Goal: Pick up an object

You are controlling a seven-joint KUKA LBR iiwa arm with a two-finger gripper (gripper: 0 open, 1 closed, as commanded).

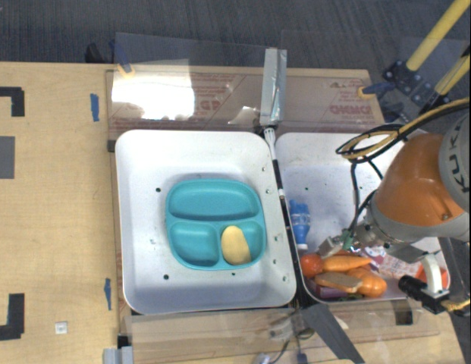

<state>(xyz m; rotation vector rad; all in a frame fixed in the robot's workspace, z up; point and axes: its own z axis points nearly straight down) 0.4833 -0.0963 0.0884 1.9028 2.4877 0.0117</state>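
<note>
The two-finger gripper (355, 241) is lowered over the orange plastic carrot (346, 264) in the right white bin (318, 173). Whether it is open cannot be told. The carrot should be straddled squarely before closing, clear of the blue bottle (299, 224) on its left.

Tray (191, 203) in left bin (136, 203); potato (235, 245) in tray's front-right compartment.
</note>
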